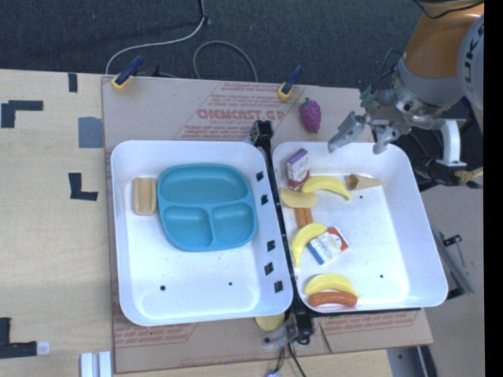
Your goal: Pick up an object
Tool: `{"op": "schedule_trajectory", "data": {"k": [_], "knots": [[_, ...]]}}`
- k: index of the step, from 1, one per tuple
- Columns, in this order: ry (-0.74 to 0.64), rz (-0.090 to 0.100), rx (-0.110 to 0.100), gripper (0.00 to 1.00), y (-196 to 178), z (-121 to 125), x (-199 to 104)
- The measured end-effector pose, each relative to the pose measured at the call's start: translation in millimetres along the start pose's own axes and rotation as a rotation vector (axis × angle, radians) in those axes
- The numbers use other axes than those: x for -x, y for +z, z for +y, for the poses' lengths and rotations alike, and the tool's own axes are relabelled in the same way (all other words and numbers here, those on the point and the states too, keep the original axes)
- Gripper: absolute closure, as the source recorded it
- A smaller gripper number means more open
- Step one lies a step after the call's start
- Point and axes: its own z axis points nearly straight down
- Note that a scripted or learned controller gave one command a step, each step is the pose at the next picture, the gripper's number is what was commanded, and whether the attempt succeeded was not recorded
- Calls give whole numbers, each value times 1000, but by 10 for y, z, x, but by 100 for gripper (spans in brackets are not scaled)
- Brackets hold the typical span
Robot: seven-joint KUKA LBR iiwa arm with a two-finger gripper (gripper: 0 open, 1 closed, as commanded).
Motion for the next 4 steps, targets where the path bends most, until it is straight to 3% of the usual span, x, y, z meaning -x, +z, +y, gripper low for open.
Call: {"op": "schedule_trajectory", "data": {"k": [1,2,3,4], "knots": [[1,2,-15,0,1859,-407,-100],[0,1,-1,100,1666,-356,-96],[0,1,-1,0,1671,-358,-95],[0,-2,0,0,1886,-196,-207]]}}
